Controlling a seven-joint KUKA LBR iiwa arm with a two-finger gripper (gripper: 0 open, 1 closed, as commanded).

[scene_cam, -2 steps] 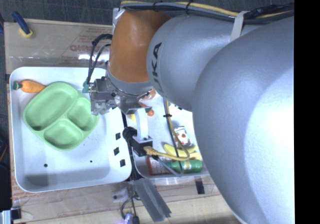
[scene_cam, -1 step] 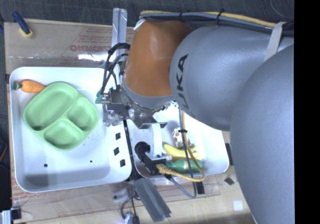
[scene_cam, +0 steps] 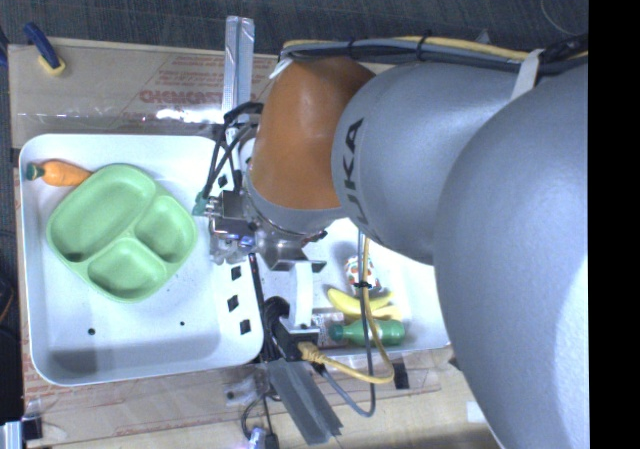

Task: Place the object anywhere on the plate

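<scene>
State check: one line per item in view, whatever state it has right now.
green plate: flat in the left bin, compartments bare.
carrot: lying in the left bin's far corner, touching the plate's rim, not on it.
banana: lying in the right bin, partly behind cables.
green item: lying beside the banana.
arm: over the right bin, covering most of it.

Black letters "KA", the visible end of a brand name, stand on the grey arm (scene_cam: 420,167). Faint red print on the cardboard sheet (scene_cam: 150,77) is illegible.
</scene>
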